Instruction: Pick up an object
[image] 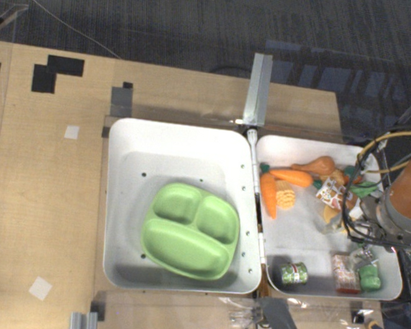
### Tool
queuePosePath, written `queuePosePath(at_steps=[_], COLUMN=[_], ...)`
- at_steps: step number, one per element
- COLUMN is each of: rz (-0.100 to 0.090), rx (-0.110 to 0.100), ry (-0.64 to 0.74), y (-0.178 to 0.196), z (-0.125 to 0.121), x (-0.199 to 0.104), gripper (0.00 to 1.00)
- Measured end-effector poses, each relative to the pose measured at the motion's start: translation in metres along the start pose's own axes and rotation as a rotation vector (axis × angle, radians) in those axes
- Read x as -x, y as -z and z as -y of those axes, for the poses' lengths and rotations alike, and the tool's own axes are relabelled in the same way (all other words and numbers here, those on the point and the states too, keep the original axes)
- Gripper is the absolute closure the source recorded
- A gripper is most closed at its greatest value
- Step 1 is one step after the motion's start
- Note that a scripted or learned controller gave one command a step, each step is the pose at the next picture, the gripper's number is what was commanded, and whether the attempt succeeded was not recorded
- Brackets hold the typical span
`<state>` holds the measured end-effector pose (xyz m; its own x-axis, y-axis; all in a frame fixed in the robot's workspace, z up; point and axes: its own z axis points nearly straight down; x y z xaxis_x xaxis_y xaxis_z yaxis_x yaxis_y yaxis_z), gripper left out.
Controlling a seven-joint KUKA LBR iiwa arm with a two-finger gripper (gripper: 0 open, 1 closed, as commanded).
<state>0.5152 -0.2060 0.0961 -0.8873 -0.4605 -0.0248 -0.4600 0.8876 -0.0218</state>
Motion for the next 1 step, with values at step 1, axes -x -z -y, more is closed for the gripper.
queuePosePath(at_steps=[1], rz=[-0.004], rx=[0.024], ry=[0.717], y=[-0.0029], z=[0.0031], x=[0.0218], gripper=[0.0])
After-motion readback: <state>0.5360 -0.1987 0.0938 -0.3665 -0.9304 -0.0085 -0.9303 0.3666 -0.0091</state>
